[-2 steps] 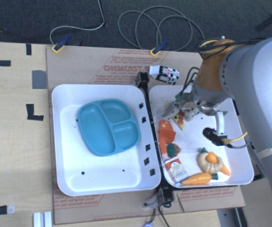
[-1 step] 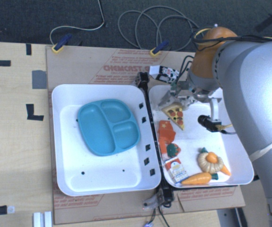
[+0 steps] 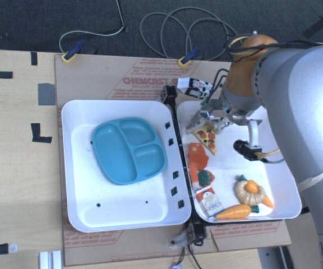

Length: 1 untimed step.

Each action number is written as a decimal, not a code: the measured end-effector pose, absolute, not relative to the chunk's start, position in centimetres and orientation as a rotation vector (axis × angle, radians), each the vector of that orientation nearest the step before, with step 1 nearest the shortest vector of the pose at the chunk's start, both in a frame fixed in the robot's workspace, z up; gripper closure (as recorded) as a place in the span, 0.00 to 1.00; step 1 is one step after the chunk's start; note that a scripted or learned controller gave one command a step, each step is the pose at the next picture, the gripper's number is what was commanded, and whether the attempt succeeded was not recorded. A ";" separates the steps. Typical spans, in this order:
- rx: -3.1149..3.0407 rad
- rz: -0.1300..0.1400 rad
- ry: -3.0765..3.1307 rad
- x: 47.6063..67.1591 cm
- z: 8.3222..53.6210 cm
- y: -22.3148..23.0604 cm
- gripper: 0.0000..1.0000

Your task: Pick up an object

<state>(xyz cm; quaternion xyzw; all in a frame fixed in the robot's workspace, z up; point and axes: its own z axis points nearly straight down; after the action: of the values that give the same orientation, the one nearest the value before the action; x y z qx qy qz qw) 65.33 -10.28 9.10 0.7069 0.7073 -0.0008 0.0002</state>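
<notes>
Single overhead view. The left bin (image 3: 74,167) holds a blue divided plate (image 3: 129,149), lying flat and turned at an angle, three compartments up. Taking that plate as the landmark: the right bin (image 3: 287,192) sits just past the plate's right side, across the black divider (image 3: 176,150) that joins the two bins. The toy food is all in the right bin. Nearest the plate, right of its upper edge, a pizza slice (image 3: 207,137) lies flat; just below it an orange-red piece (image 3: 197,155), then a small green piece (image 3: 206,177) touching or nearly touching that piece's lower end. Further down, right of the plate's lower end, a small red-and-white packet (image 3: 207,200) lies near the bin's front wall, with a carrot (image 3: 234,211) just beside it. Further right, well away from the plate, a tan onion-like piece (image 3: 246,190) with an orange piece (image 3: 261,194) against it. The arm (image 3: 296,100) comes in from the right, orange band (image 3: 243,74) above the wrist. The gripper (image 3: 209,118) is low over the right bin's rear part, up and right of the plate, directly above the pizza slice and close to it. Jaw state: cannot tell, the tips blur into the wrist hardware. No object seen between them.
</notes>
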 end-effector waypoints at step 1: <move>2.216 0.001 2.222 64.7 8.6 -10.4 0.00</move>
<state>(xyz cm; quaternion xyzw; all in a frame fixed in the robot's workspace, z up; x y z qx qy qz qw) 64.70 -10.40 8.59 0.7063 0.7079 0.0002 0.0018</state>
